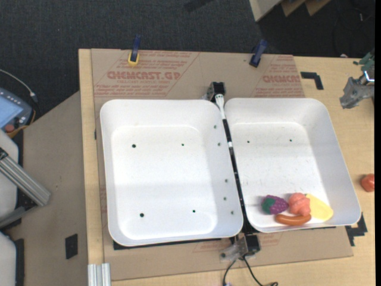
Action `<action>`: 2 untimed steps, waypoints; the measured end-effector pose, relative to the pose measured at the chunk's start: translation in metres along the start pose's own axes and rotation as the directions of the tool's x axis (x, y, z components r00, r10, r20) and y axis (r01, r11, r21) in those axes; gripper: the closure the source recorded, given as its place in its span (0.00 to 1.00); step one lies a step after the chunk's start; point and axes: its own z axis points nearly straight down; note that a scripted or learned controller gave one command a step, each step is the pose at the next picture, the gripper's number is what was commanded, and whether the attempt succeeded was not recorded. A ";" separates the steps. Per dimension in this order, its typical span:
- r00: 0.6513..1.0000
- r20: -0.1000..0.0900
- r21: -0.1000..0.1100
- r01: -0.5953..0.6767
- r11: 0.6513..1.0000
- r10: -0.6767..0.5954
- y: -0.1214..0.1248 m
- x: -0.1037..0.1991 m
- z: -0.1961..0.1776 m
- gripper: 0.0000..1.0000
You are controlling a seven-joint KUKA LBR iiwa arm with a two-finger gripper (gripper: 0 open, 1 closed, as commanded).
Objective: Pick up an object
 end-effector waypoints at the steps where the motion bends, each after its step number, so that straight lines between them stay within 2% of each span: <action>1: 1.000 0.003 -0.006 0.002 1.000 -0.002 0.000 0.001 -0.013 1.00; 2: 1.000 0.005 -0.010 0.003 1.000 -0.003 0.001 0.001 -0.023 1.00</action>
